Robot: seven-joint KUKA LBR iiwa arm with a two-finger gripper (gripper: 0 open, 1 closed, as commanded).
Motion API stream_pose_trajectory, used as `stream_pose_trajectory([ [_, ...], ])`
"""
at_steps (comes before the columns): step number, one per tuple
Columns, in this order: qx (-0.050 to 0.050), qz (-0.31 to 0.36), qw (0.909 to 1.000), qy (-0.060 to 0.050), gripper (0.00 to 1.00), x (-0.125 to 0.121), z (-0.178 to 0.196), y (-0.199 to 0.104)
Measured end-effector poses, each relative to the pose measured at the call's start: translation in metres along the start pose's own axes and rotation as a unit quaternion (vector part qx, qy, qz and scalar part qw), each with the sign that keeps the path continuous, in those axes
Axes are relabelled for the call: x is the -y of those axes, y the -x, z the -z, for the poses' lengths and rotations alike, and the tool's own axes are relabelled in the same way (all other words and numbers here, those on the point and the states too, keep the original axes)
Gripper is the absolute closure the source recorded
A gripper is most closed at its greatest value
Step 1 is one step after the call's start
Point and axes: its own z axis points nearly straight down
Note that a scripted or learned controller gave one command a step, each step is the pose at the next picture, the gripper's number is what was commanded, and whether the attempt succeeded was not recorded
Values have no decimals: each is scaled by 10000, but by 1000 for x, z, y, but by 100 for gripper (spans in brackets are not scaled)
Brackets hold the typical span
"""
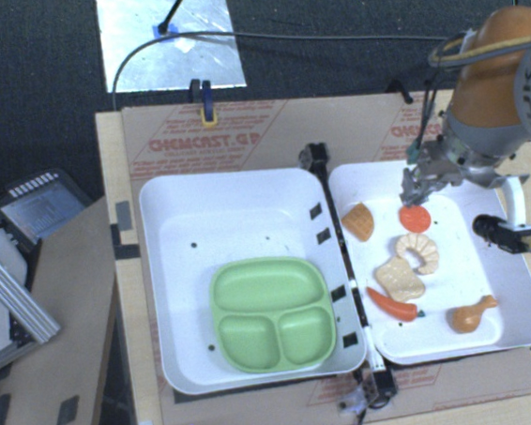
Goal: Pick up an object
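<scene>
bins (pixel 235 193): glossy white plastic | green tray (pixel 272 315): smooth matt plastic

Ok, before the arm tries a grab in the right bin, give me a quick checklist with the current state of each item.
1. Gripper over the right bin: ok, it sits just above the red round slice.
2. Finger opening: cannot tell, too small and blurred.
3. Something already held: cannot tell.
4. Room around the slice: ok, it lies apart from the orange wedge; the shrimp is close below it.
5. Other pieces inside the bin: ok, the red pepper and the drumstick lie on its floor.
6. Green divided plate: ok, it rests in the left bin, away from the arm.
</scene>
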Motion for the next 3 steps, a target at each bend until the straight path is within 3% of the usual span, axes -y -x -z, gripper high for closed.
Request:
stream_pose_trajectory([
  [1, -5, 4, 10000, -6, 100, 18, -5, -53],
  [3, -3, 14, 10000, 5, 100, 32, 8, -169],
])
